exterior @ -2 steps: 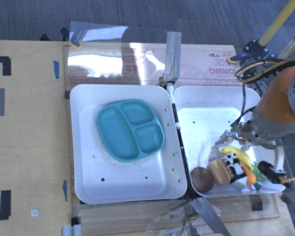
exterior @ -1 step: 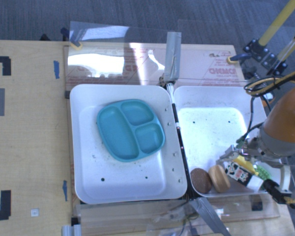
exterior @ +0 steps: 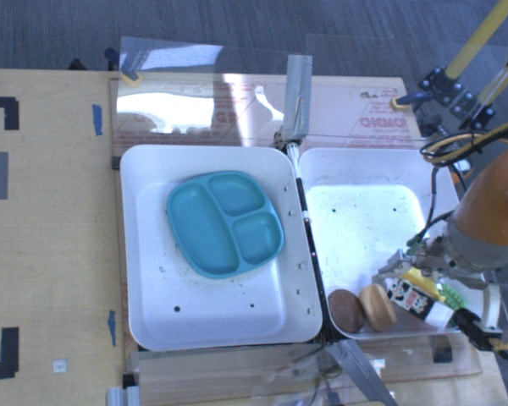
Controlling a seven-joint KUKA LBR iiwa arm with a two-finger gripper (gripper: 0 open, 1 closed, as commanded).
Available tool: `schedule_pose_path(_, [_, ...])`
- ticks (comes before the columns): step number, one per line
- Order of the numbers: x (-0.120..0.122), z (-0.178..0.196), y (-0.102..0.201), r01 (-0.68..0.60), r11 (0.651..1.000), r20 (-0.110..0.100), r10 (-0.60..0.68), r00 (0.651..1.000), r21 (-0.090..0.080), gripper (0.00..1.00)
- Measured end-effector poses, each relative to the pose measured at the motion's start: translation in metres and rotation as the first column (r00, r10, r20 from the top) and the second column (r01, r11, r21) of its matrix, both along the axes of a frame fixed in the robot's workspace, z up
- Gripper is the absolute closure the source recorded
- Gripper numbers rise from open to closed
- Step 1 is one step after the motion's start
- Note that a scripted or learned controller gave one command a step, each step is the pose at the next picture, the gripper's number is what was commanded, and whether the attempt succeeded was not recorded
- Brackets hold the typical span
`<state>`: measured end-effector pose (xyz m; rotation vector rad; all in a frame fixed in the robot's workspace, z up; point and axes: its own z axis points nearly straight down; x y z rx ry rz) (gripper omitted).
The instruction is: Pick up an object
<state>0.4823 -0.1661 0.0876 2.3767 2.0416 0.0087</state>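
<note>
Camera view. The worktop (exterior: 42,252) carries two shallow white bins side by side. The left bin (exterior: 152,311) holds a blue divided plate (exterior: 226,223) with three compartments; it lies flat, a little above the bin's middle, well apart from the walls on every side. Small dark specks dot the bin floor below and beside the plate.

The right bin (exterior: 364,176) has its contents gathered along the near wall. A dark brown rounded object (exterior: 346,310) sits at the near left corner. A lighter tan rounded object (exterior: 377,306) lies just beside it on the right, and the two appear to touch. Right of these lies a black-and-white labelled item (exterior: 412,299) with yellow and green parts; what it is cannot be told at this size.

The arm (exterior: 491,218) enters from the right, its orange band above the grey wrist, and hangs over the near right part of the right bin. The jaws (exterior: 416,265) are low over the labelled item, close to or touching it; the clutter there hides them, so I cannot tell their state. Nothing is seen held clear of the bin floor.

Behind both bins stand a clear sheet (exterior: 203,100) and a printed cardboard panel (exterior: 364,112).
</note>
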Motion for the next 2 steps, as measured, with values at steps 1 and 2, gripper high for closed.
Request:
schedule_pose_path(1, [0.002,0.012,-0.001,0.001,1.000,0.005,-0.001,1.000,-0.003,1.00])
schedule_pose_path(2, [0.058,0.106,0.061,0.157,0.988,-0.005,-0.157,0.988,0.005,1.00])
